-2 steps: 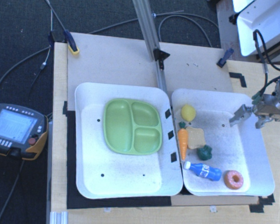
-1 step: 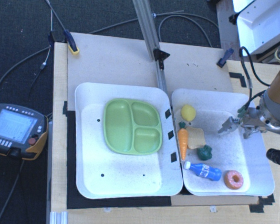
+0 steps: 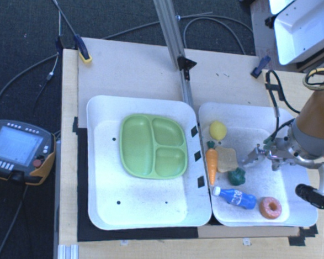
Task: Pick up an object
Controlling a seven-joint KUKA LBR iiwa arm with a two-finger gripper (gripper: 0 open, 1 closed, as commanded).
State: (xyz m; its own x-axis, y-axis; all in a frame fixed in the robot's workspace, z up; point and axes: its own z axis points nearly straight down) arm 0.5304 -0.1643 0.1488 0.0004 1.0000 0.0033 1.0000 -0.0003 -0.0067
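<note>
Camera view: your gripper [image 3: 258, 153] hangs in the right bin [image 3: 288, 221], fingers spread and empty, just beside the green toy [image 3: 237, 176] and tan block [image 3: 227, 159]. Crowded neighbours risk a miss, should the fingers close between them.

Bright, even overhead light; soft shadows, slight blur.
</note>
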